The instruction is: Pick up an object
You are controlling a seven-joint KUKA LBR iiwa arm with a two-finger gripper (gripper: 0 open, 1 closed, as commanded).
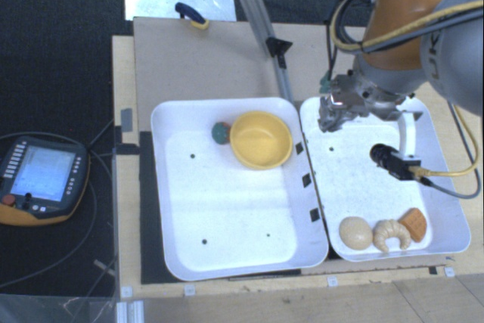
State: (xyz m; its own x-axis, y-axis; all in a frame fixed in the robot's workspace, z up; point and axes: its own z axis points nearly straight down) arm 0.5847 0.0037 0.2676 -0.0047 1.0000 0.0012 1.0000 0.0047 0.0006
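Camera view is showing, at left, a yellow bowl [261, 139] touching a small green ball [220, 132]. Rightward, the hand [330, 119] is hovering at the right bin's [355, 170] far rim; its grip I cannot tell. Pastries [383, 232] are sitting well apart, so a descent here risks closing on nothing.

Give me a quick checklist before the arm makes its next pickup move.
1. Tool over a bin: ok, at the right bin's far left corner.
2. Tool above an object: not ok, bare floor below it.
3. Targets in view: ok, round bun, croissant and orange piece sit along the near edge.
4. Targets separated: not ok, the three crowd together.
5. Left bin objects: ok, yellow bowl, green ball beside it.
6. Tool open: cannot tell.
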